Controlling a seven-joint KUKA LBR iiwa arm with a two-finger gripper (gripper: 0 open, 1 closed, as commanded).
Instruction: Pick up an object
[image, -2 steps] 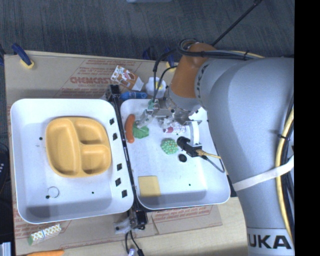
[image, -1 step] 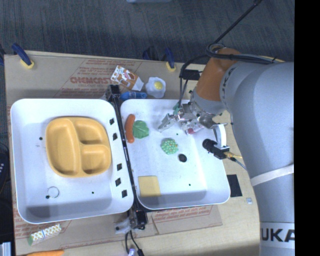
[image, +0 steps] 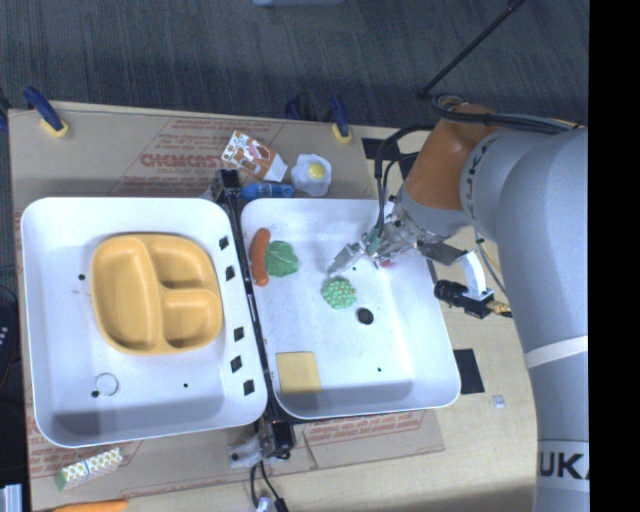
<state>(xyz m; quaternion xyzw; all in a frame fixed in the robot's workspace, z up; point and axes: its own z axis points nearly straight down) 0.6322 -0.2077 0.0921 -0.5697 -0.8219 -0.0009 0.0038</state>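
Observation:
The right bin (image: 430, 372) holds an orange sausage-shaped piece (image: 260, 256) with a green leafy piece (image: 282, 258) touching its right side. A bumpy green ball (image: 339, 293) lies near the bin's middle, and a flat yellow square (image: 298, 371) sits by the front wall. My gripper (image: 350, 256) hangs over the right bin, reaching in from the right at a slant. Its tip is just above and slightly right of the green ball, apart from it. Nothing shows in its grasp.
The left bin (image: 40, 300) carries a yellow divided tray (image: 157, 292). Behind the bins lie a snack packet (image: 246, 152), a blue item (image: 266, 189) and a white-and-yellow piece (image: 312, 173). A small black spot (image: 365, 317) marks the right bin's floor. A wrapped packet (image: 90, 467) lies at the front left.

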